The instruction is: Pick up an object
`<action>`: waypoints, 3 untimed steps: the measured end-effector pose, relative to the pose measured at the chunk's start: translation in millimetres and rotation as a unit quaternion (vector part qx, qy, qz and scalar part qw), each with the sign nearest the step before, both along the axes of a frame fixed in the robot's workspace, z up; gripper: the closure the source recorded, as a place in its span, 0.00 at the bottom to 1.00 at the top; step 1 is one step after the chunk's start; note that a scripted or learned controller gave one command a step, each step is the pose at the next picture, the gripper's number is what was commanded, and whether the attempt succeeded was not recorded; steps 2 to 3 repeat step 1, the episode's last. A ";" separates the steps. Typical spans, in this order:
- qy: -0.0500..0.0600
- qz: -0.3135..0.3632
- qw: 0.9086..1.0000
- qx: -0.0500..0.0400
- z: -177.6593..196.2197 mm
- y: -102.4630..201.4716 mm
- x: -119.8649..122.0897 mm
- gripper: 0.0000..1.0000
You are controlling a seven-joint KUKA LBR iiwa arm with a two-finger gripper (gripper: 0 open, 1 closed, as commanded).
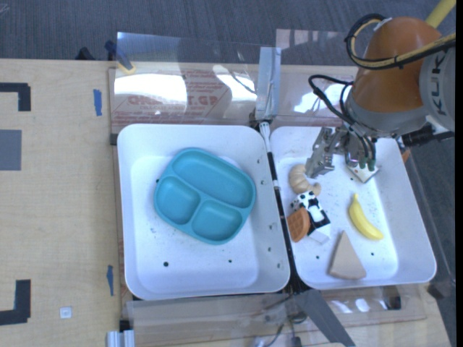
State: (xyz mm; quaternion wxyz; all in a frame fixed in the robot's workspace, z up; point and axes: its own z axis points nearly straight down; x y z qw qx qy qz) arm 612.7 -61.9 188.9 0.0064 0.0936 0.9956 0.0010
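The right bin (412,266) holds a yellow banana (364,219), a tan wedge (346,259), a black-and-white toy figure (314,210), an orange-brown piece (299,224) and a beige croissant-like item (299,177). My gripper (323,162) hangs over the upper part of this bin, just right of and above the beige item, its fingers pointing down with a gap between them and nothing held. The arm's orange band (394,60) rises above it at the top right.
The left bin (145,266) holds a blue divided plate (206,194). A clear plastic wall (192,89) stands behind both bins. A metal divider (273,186) runs between them. Tan bench surface (51,208) lies to the left.
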 end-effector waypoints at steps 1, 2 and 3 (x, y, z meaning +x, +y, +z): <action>0.005 -0.013 1.000 0.001 16.3 80.3 -132.2 1.00; 0.005 -0.013 1.000 0.001 16.3 80.3 -132.2 1.00; 0.005 -0.013 1.000 0.001 16.3 80.3 -132.2 1.00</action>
